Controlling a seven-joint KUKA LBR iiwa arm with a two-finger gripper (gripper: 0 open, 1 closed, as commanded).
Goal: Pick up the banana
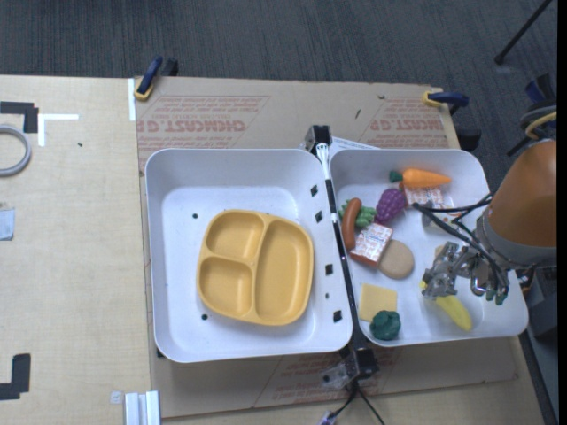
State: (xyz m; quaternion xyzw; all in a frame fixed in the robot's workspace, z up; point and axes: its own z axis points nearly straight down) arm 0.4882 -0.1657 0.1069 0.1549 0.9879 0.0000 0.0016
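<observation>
Low now, jaws [440,283] just above banana [454,312]

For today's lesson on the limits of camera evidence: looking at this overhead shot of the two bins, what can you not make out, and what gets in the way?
- Gripper: the metal parts and cables blur together in the camera view, so the finger state is unreadable.
- Banana: its upper end is hidden under the gripper; whether they touch is unclear.
- Packet: the label print is too small to read.
- Arm: cut off by the right edge.
</observation>
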